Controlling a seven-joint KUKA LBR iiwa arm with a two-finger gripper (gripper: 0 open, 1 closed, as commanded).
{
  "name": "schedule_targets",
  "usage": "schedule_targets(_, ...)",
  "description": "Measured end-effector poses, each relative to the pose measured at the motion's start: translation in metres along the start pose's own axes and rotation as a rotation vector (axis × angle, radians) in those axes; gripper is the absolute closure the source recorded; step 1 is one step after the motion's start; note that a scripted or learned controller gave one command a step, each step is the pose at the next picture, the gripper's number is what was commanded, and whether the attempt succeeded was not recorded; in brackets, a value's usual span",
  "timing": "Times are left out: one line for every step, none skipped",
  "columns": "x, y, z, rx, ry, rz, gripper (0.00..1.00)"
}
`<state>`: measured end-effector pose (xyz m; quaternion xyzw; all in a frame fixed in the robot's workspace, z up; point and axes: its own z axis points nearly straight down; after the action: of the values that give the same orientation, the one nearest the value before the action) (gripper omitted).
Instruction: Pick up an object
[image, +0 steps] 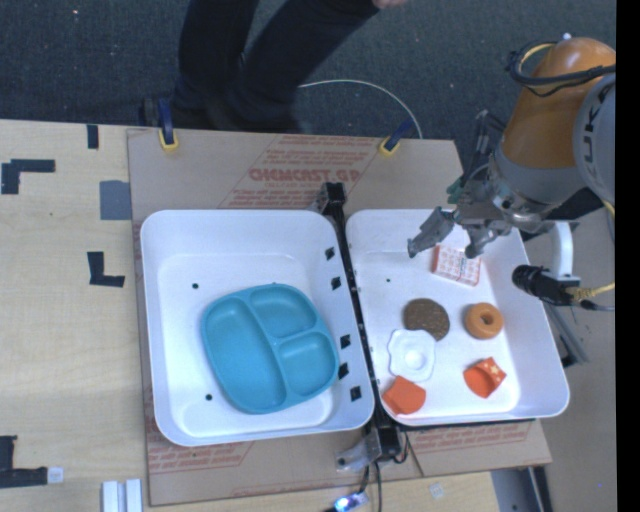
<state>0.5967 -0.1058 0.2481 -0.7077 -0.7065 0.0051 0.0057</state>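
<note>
Arm: you had it reaching in from the right, with the end effector (452, 240) over the back part of the right bin (375, 235).

End effector: fingers (424, 238) were spread apart, and nothing showed between them.

Nearest item: a white card with red print (456, 264) lay flat on the bin floor, just beside and partly under the end effector. You could not tell from this slant whether a finger touched it.

Other items, right bin: a brown cookie (427, 317) sat mid-bin, a donut (484, 321) to its right, a fried egg (412, 355) in front of the cookie, an orange wedge (404, 396) at the front edge, and a red piece (485, 377) at front right. All lay on the floor, apart from the end effector.

Left bin: the left bin (160, 240) held a blue tray (268, 345), well apart from the arm.

Surface: brown board under both bins.

Progress: nothing had been lifted yet; you were at the approach stage. The card looked the likely target.

Left to do: lower, close on an item, raise it clear.

Risk: a flat card gives little edge to pinch; the grasp may slip.
</note>
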Motion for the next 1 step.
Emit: schedule_targets(0.0002, 0.0020, -0.0081, -0.014, -0.001, -0.003, 0.00)
